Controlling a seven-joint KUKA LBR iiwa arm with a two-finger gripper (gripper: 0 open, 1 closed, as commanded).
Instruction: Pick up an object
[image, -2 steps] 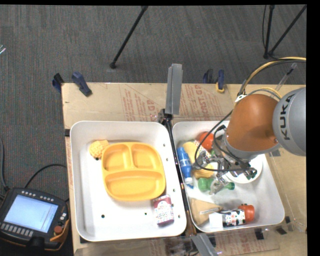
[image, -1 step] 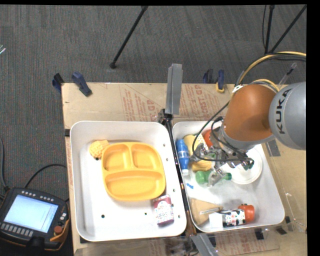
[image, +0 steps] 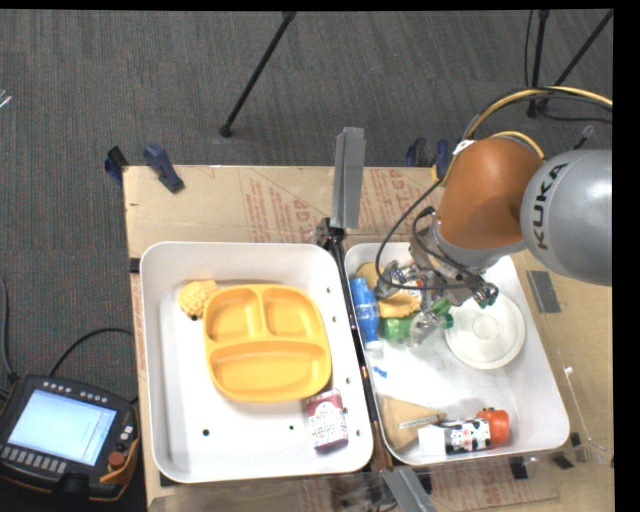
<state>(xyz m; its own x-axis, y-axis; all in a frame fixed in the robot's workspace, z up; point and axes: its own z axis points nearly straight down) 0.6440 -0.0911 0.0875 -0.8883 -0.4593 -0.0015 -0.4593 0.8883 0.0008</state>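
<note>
The arm's gripper (image: 432, 300) sits low in the right bin (image: 545, 400) over a green item (image: 398, 330); I cannot tell its grip. A white bowl (image: 490, 338) and blue bottle (image: 362, 310) crowd close.

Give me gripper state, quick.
Gripper: cannot be told. It sits low in the right bin over the clutter by the green item; nothing visibly held.
</note>
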